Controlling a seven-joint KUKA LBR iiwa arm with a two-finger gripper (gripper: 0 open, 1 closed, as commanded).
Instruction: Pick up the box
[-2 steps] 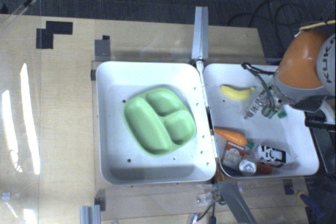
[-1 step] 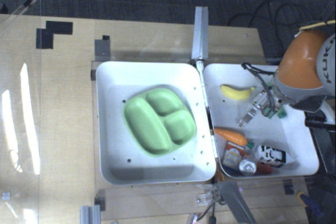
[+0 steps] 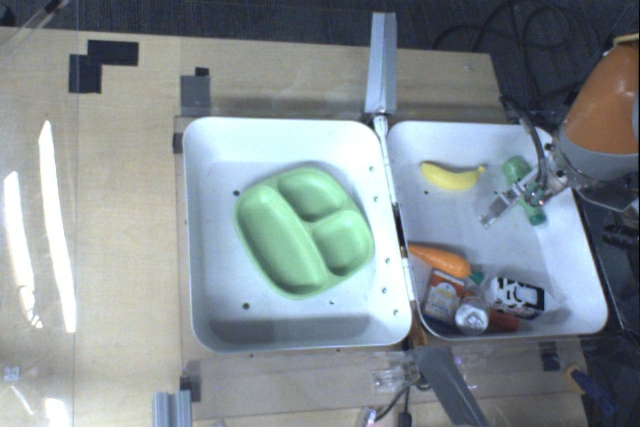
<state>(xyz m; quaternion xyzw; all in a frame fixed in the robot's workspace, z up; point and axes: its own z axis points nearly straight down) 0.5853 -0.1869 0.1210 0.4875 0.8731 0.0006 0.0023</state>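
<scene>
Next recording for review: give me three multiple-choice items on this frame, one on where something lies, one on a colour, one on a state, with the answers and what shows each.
1. Where does the banana lie?
A. In the left bin
B. In the right bin, far half
C. On the bare bench

2. What colour is the divided tray in the left bin?
A. Green
B. Red
C. Blue

3. How does the black-and-white box stand to the hand?
A. Held between its fingers
B. Lying in the bin, apart from it
C. Lifted above the bin

Answers: B, the banana lies near the far wall of the right bin; A, the three-compartment tray is light green; B, the box rests at the near edge while the hand is up by the banana.
</scene>
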